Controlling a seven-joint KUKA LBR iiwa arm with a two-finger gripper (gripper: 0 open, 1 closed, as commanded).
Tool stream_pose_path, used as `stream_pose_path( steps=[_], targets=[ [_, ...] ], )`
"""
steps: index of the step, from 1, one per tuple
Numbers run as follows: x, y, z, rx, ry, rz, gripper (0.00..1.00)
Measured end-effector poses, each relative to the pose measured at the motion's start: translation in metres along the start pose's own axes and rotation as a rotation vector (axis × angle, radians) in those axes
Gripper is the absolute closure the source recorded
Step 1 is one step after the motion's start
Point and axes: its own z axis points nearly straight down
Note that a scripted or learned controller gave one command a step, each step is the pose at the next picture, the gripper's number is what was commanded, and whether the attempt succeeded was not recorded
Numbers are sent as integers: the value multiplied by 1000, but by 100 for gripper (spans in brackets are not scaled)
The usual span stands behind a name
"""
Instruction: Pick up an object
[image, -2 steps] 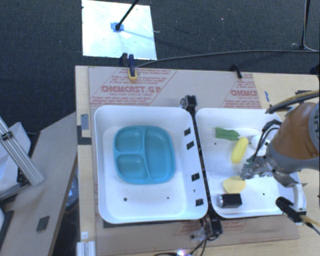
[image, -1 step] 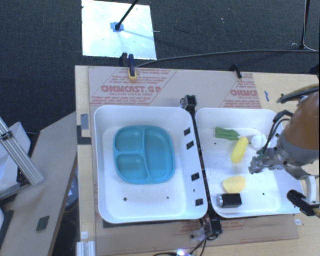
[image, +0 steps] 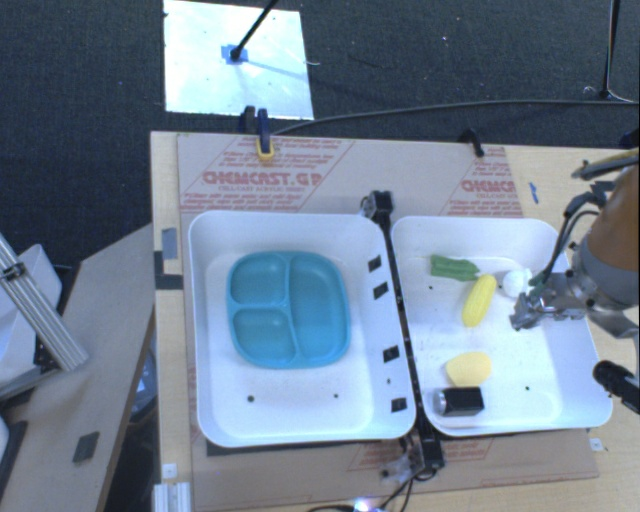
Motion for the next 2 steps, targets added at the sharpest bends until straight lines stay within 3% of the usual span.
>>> stream_pose_path(
  steps=[1, 2],
  targets=[
    [0, 1, -6, 5, 1, 1, 100],
    [54, 13, -8, 5, 3, -5, 100]
  ],
)
